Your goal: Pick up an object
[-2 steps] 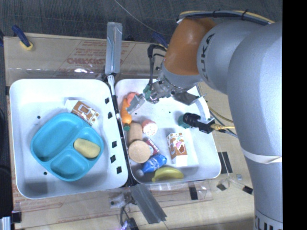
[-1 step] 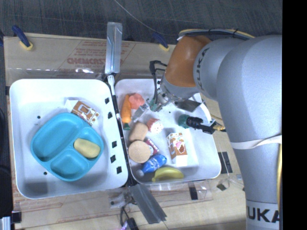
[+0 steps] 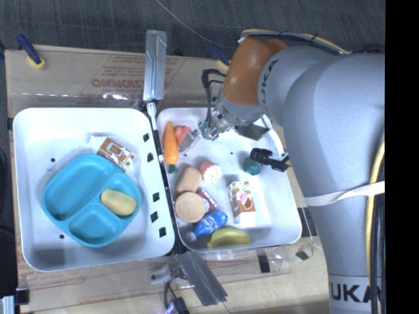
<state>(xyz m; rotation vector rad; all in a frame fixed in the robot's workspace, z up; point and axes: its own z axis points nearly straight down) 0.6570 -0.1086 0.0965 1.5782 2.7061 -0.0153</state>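
Note:
My gripper (image 3: 207,131) hangs low over the far left part of the right bin (image 3: 285,205), at the end of the grey arm with the orange band (image 3: 251,70). Just to its left lie a small red-pink item (image 3: 182,135) and an orange carrot (image 3: 170,144); I cannot tell whether the gripper touches either. Nearer the front of this bin are a white-and-red round item (image 3: 211,171), a tan lump (image 3: 189,178), a brown bun (image 3: 190,207), a small carton (image 3: 241,198), a blue item (image 3: 209,224), a banana (image 3: 229,237) and a teal item (image 3: 252,167).
The left bin (image 3: 26,175) holds a blue divided plate (image 3: 78,205) with a yellow lump (image 3: 118,202) on it, and a brown snack packet (image 3: 116,153) behind the plate. A ridge (image 3: 159,175) separates the bins. The arm covers the right bin's far right corner.

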